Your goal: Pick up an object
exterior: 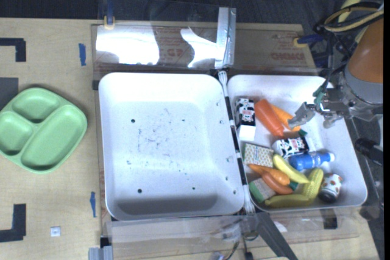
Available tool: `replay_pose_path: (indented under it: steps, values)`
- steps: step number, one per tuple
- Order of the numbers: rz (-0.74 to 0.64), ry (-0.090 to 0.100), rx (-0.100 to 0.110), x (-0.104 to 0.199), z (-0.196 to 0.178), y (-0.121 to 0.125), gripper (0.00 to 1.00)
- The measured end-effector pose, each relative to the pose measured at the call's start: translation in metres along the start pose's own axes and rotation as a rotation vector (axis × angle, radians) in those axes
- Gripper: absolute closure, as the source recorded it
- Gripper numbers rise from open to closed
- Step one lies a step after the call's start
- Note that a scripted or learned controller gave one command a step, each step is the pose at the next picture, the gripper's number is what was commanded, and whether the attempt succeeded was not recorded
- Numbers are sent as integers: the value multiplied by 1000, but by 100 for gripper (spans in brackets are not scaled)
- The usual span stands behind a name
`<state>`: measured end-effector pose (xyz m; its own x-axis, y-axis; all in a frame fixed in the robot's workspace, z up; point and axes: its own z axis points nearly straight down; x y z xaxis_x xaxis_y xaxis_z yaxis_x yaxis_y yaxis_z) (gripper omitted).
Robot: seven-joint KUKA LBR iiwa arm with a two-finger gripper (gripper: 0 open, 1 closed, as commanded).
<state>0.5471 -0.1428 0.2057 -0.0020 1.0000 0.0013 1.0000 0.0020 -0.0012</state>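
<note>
Orange carrot lies in the right bin, upper part of the heap. Long axis runs slantwise; thick end up-left, near the black-and-white carton, taper down-right toward the pincer.

Pincer sits just beside the carrot's lower-right end, above it, nothing between the fingers. Fingers look spread apart, released.

Below the carrot: a cow-print cup, then a blue bottle to the cup's right. Further below, a yellow banana, a second smaller carrot, a patterned card to the carrot's lower left. All crowd together, many touching.

Left bin sits left of the carrot, across the divider. Green divided plate far left on the worktop.

Risks, judged: carrot is round and tapered, so a grip near the thin end may slip off. Closing across the slant axis poorly aligned could roll it. Neighbours are tight; a finger may land on the cup or catch two things at once.
</note>
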Motion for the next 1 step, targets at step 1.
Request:
replay_pose_path:
  steps: [1]
  values:
    - [-79,-1,-3,46,-49,-18,0]
